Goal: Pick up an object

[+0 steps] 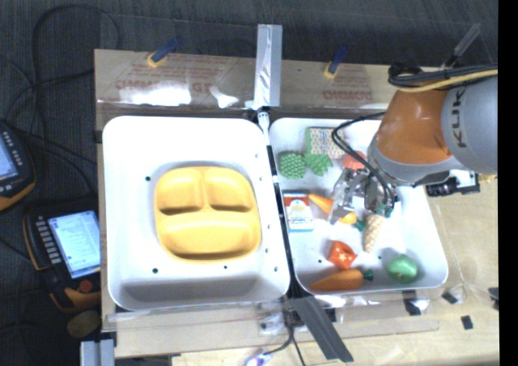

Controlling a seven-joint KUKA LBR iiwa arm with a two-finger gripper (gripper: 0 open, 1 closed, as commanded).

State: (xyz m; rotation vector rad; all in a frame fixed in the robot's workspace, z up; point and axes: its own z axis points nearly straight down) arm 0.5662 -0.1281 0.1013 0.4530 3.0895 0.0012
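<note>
**Toy foods crowded in the right bin under the lowered hand**

Small plastic toy foods are scattered across the right-hand shallow white bin (433, 231). A pale yellow corn cob (373, 232) lies near the bin's middle, just below the hand (362, 197). An orange carrot (337, 280) is seen along the near wall, a red pepper-like piece (341, 255) just above it, and a green rounded fruit (402, 267) in the near right corner. Two green knobbly pieces (303, 164) sit towards the far left, beside a pale patterned packet (322, 141). A small red-and-white carton (298, 212) rests against the left wall.

The grey arm with its orange band (414, 134) is reached in from the right and bent downwards, so that the wrist is held over the bin's centre. The hand is pointed down among the toys, close to the corn cob and a small orange-yellow piece (333, 207). Whether the hand is open or closed cannot be told, nor whether anything is gripped.

A yellow divided tray (208, 210) is seated in the left white bin (129, 154). Both bins are carried side by side on the tabletop (473, 283).
</note>
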